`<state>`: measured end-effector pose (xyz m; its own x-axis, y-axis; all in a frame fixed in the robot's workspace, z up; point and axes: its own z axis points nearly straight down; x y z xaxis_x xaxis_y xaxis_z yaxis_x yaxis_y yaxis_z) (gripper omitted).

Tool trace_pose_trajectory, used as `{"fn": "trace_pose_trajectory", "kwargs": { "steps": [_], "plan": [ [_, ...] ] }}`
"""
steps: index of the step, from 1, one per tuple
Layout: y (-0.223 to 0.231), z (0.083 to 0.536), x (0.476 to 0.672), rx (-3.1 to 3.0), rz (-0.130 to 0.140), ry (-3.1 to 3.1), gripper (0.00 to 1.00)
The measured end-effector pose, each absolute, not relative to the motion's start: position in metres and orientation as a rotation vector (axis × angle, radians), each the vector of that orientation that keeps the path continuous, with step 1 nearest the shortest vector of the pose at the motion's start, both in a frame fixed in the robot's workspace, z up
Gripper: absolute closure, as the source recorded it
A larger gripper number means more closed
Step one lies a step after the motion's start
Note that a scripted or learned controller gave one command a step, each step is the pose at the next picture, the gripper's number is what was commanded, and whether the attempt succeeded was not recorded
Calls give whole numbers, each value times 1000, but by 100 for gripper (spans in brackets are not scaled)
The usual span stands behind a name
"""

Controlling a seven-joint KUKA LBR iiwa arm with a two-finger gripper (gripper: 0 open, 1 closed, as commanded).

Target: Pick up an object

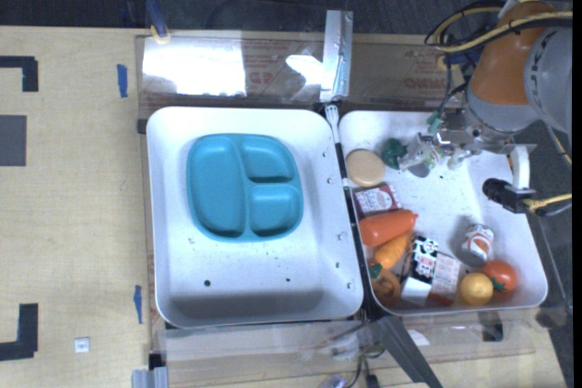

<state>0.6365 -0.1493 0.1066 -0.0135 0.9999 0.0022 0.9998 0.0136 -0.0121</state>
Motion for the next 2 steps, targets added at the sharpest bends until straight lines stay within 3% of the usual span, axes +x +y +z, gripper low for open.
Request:
{"fn": "trace_pose_trajectory", "kwargs": {
  "steps": [1, 2],
  "plan": [
    [-152, 123, 636, -2201, 17, -2224, 100],
    [-204, 213, 623, -2186, -6, -2273, 100]
  ]
}}
